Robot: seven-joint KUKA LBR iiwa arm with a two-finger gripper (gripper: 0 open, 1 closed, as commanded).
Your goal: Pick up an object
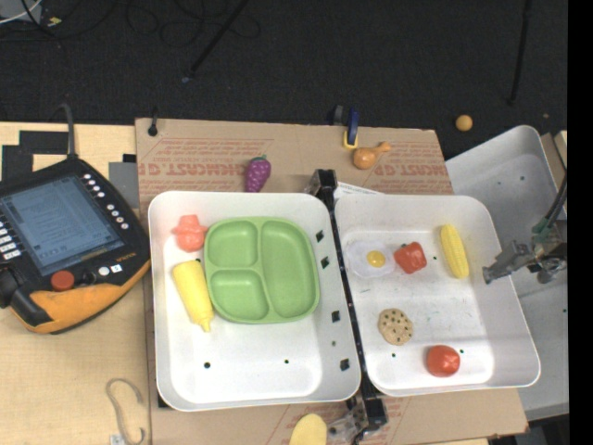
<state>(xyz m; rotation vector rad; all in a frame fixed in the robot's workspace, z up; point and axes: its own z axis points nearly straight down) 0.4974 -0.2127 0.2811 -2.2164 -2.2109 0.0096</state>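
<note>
The right bin (505,341) holds a yellow corn cob (453,250), a red pepper-like piece (410,258), a fried egg (373,260), a brown cookie (396,325) and a red tomato (443,361). All of them lie apart from one another. In the left bin (241,369) a green divided plate (260,270) lies flat. A yellow bottle (193,293) rests along its left side, and a pink-red toy (188,234) sits at the bin's back left corner.
Purple grapes (258,172) and an orange gourd (369,155) lie on the cardboard behind the bins. A yellow item (309,429) sits at the front edge. A teach pendant (65,239) lies to the left. A dark metal fixture with cables (523,258) stands right of the right bin.
</note>
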